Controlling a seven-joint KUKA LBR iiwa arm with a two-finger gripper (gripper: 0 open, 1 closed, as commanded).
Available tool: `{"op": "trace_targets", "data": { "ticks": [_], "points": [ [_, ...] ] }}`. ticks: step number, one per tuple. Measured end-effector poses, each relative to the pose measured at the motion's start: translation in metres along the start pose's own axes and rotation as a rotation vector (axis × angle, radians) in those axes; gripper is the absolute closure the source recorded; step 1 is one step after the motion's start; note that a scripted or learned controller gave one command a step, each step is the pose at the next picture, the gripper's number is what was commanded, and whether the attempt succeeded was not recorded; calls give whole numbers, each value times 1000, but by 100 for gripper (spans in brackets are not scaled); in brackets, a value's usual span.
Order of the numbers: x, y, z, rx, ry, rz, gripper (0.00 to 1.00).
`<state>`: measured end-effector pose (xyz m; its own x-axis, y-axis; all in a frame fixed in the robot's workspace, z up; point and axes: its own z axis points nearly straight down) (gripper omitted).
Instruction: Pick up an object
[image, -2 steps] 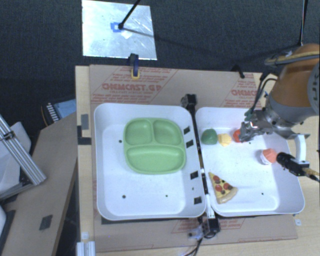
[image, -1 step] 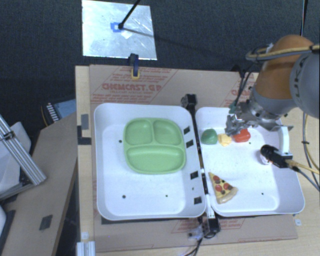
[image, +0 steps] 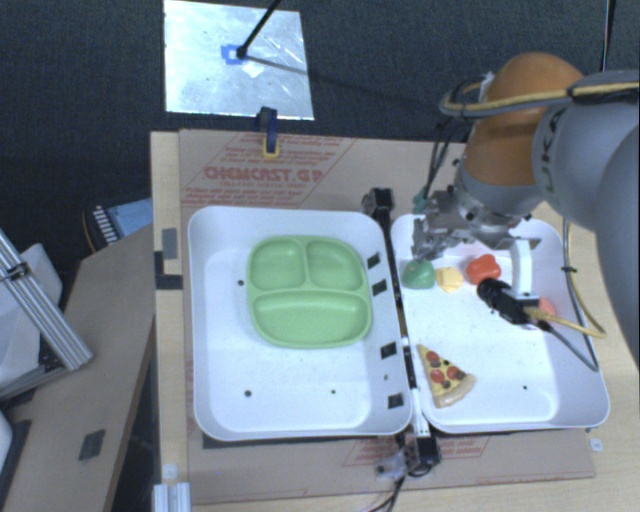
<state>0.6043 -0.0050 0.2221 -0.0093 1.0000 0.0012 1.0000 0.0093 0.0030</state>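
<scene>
Gripper (image: 429, 248) is hanging low over the far left corner of the right bin (image: 505, 375) and pointing down. Its tip is sitting just above a small green rounded toy (image: 418, 273). The angle is hiding whether the gripper is released or clenched, so I cannot tell. The grey arm (image: 590, 150) with the orange band (image: 515, 115) is reaching in from the right and covering the far right part of that bin.

The green toy is lying on the bin floor, close to the divider between the two bins. It is looking very close to the gripper tip, but contact is unclear. A pale yellow piece (image: 451, 279) is lying just to its right, nearly touching it. An orange-red toy (image: 484, 267) is sitting right of the yellow piece and slightly farther back. A toy pizza slice (image: 446, 376) is lying flat in the near left part of the same bin, well apart from the other three, with its tip pointing far-left.

The left bin (image: 230, 385) is holding a light green divided plate (image: 305, 292), which is lying flat around the middle. The plate is showing three compartments, two small ones on the far side and one long one on the near side.

Both bins are sitting side by side on a cardboard sheet (image: 300, 170) with red print. A yellow and blue clamp (image: 268, 135) is gripping the sheet's far edge. A shiny silver square (image: 238, 60) is lying beyond the bench, far left.
</scene>
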Motion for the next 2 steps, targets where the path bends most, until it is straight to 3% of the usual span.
{"op": "trace_targets", "data": {
  "ticks": [2],
  "points": [
    [100,32,10,0,0,4,100]
  ]
}}
